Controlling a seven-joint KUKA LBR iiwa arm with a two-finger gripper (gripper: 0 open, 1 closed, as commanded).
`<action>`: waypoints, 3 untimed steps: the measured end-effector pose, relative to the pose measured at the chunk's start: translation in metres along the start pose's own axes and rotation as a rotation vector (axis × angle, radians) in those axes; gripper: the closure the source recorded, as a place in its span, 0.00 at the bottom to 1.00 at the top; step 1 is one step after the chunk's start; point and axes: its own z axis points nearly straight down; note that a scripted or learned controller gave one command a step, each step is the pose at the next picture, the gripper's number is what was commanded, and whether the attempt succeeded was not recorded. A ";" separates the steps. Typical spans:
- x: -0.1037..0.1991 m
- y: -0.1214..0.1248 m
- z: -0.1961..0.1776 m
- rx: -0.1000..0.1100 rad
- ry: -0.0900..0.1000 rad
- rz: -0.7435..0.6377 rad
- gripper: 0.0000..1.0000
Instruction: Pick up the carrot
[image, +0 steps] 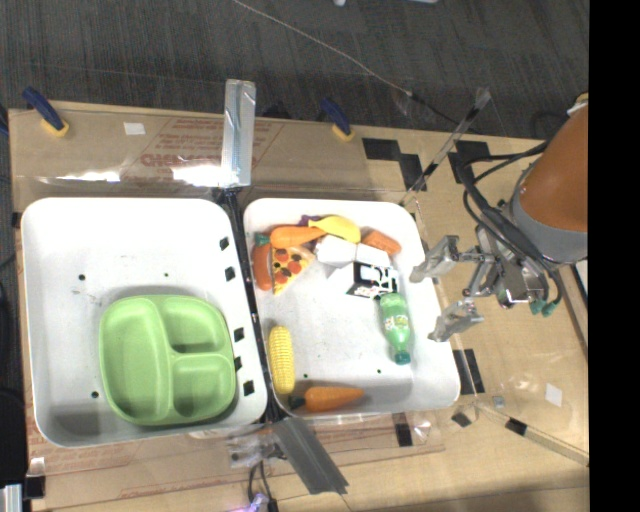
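The carrot (330, 398) lies flat along the near wall of the right bin (430, 372), orange with its tip pointing right. My gripper (443, 295) hovers over the right rim of that bin, well to the right of and beyond the carrot. Its two fingers (434, 263) are spread wide with nothing between them.
The right bin also holds a corn cob (282, 359), a green bottle (395, 325), a pizza slice (279, 266), a yellow piece (338, 229), an orange piece (381, 241) and a black-and-white card (373, 278). The left bin (60, 240) carries a green divided plate (168, 357).
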 end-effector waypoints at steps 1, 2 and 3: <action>0.011 -0.001 0.016 -0.001 0.000 0.186 0.00; 0.011 -0.001 0.016 -0.001 0.000 0.185 0.00; 0.018 -0.002 0.101 -0.002 0.005 0.754 0.00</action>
